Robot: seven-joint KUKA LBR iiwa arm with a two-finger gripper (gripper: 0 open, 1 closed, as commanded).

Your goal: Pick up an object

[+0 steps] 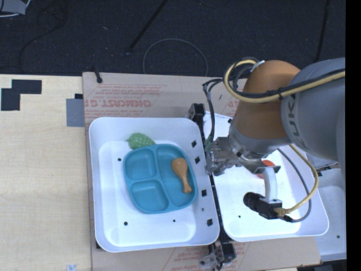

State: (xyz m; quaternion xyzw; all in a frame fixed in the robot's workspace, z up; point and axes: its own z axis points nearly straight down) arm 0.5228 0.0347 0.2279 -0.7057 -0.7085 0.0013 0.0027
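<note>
The arm hangs low over the right bin (316, 222), its gripper (217, 162) near the divider; whether the gripper has anything, nobody can tell. The drumstick (181, 173) lies on the blue tray (148, 193) left of that divider. Nothing visibly lifted; the pick looks undone.

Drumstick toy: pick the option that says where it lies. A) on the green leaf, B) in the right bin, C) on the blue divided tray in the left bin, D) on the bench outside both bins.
C: the drumstick toy lies across the blue divided tray in the left bin.
</note>
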